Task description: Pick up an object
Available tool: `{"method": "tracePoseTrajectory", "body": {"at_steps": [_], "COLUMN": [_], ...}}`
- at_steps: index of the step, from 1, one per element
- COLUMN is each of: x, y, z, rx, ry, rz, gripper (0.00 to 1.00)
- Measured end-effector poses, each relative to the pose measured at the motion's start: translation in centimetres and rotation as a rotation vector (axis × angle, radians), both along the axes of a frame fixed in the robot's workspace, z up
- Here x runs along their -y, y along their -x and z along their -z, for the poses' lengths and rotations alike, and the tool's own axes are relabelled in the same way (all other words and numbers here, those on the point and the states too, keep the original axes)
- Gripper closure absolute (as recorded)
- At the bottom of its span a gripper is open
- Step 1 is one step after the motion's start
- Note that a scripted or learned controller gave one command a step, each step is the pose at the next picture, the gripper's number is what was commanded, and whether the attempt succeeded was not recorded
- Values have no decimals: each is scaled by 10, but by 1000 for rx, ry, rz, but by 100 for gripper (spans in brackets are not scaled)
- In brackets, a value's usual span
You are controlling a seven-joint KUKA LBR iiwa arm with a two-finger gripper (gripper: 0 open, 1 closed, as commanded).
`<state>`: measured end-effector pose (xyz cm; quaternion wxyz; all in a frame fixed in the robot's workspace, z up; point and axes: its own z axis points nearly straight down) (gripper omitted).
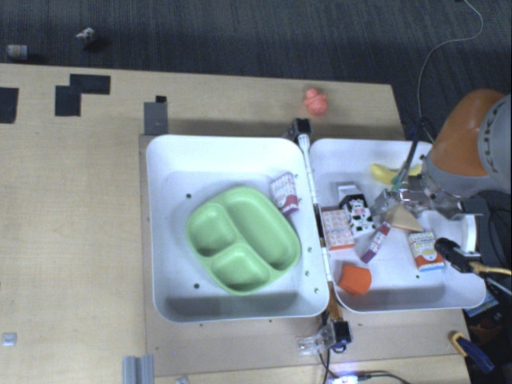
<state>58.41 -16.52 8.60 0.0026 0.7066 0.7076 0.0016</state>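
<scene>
Beside the fingers (394, 204) (right bin (456, 296)) lie a purple marker (374, 244) and carton (426, 251).

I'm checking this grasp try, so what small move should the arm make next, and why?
Probably lower straight down a little. The gripper hangs over the right bin, above the tan wedge, and nothing shows between its fingers.

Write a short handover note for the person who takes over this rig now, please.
Claw: low over the right white bin, above a tan wedge; its grip is hard to judge.
Right bin: orange block, purple marker, small orange-white carton, yellow piece.
Left white bin: green divided plate.
Done: nothing visibly lifted. Left: grasp and raise one object.
</scene>
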Motion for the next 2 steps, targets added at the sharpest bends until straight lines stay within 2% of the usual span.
{"method": "tracePoseTrajectory", "body": {"at_steps": [1, 2], "x": [0, -77], "y": [-2, -4], "z": [-12, -124], "rx": [7, 1], "ry": [2, -2], "rz": [-1, -4], "gripper": [100, 100]}}
